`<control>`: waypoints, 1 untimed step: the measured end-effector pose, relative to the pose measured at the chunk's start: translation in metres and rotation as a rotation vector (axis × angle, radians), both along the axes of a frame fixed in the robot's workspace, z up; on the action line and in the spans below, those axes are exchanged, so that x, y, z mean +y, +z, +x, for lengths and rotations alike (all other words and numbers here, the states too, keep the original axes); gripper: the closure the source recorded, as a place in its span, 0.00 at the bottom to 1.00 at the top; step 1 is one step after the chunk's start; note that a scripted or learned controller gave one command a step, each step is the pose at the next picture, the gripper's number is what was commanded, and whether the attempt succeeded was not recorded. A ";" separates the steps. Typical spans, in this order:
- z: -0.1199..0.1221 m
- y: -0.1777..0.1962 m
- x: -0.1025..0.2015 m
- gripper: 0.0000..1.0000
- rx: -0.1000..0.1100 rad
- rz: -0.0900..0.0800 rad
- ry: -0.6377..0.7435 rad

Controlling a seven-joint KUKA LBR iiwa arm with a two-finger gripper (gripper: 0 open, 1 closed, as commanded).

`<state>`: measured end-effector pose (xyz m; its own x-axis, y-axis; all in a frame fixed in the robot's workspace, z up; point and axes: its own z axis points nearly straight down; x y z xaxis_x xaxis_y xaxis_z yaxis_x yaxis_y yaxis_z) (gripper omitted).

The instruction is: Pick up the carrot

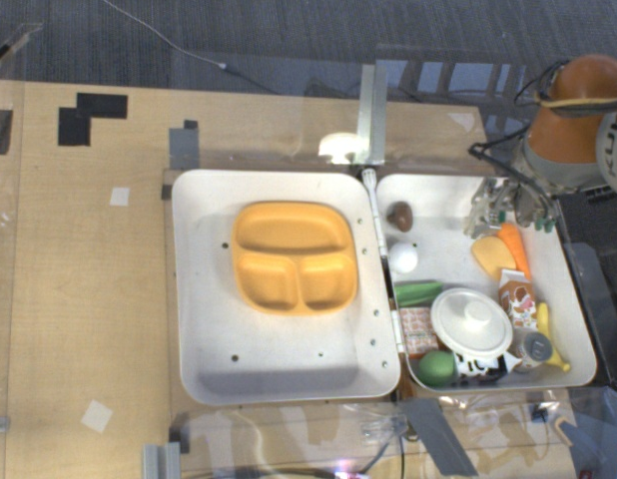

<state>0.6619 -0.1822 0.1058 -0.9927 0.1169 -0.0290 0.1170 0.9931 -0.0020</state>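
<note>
The carrot is orange and lies at the far right of the right bin, pointing roughly front to back. Beside it on the left lies a yellow-orange wedge. My gripper hangs just behind the carrot's far end, close over the bin's back right corner. Its fingers stand apart with nothing between them. The orange wrist band sits above it at the view's right.
The right bin also holds a brown lump, a white ball, a green cucumber, a white lidded bowl, a lime, a banana and a snack packet. A yellow divided tray lies in the left bin.
</note>
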 end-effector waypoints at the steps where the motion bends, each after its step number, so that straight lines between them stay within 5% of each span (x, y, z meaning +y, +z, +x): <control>1: 0.000 0.080 0.039 1.00 0.010 0.008 -0.178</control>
